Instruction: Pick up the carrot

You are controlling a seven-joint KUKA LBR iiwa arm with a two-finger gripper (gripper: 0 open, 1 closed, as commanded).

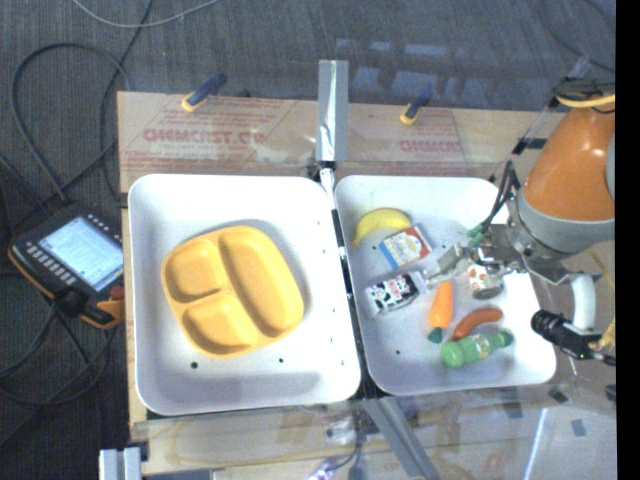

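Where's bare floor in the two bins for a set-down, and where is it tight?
Left bin: bare strips all round the yellow tray, widest along its near edge. Right bin: open floor at the near-left corner, below the cow-print carton, and at the far right past the banana. Crowded: carrot, sausage and green bottle bunch by the gripper.

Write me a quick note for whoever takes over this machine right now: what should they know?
Pincer: over the right bin, just above the carrot; open or shut cannot be told.
Carrot: lying in the right bin, between the milk carton and a sausage, green bottle below it.
Left bin: holds a yellow tray.
Done: nothing lifted.
Left: grasp the carrot and raise it.
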